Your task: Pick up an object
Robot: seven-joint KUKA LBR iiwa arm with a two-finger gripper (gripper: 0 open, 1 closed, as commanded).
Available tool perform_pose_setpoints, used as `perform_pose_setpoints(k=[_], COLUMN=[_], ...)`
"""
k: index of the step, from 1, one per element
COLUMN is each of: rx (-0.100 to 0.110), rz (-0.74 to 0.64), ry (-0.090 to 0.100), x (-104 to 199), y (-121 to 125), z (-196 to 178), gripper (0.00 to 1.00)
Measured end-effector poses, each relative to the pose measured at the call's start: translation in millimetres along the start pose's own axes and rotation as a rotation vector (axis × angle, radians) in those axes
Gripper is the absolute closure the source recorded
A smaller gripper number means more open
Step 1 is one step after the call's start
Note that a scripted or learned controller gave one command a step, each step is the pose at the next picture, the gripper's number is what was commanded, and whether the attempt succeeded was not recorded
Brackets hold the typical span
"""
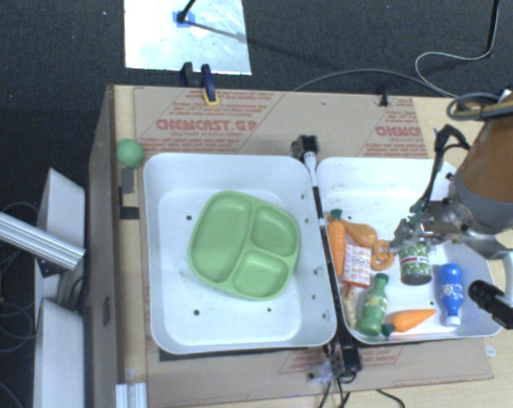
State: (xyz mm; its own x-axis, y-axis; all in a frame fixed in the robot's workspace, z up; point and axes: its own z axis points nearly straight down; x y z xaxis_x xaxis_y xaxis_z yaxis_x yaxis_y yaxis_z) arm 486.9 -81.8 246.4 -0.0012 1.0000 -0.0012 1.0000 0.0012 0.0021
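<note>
The right bin (367, 181) holds several objects. Along its left wall lies a long carrot (335, 243), with an orange toy piece (364, 235) and a red-and-white packet (356, 265) beside it. A green bottle (374, 303) and a short carrot (411, 319) lie at the front, and a blue bottle (450, 292) rests at the right. A dark green jar (415, 264) stands mid-bin. My gripper (412, 233) hangs just above the jar's top, reaching in from the right.
A green divided plate (244, 245) lies in the left bin (180, 313). A green ball (130, 152) sits at the bench's left edge. The arm's grey body (486, 198) overhangs the right bin's right side. Cables run behind the bins.
</note>
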Motion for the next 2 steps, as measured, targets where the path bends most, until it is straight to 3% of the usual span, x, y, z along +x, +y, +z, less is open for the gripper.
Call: perform_pose_setpoints(k=[1, 2], rx=[0.002, 0.000], rz=[-0.003, -0.003], ry=[0.002, 0.001], x=[89.0, 103.1], y=[0.3, 81.5], z=[13.5, -18.8], gripper=[1.00, 1.00])
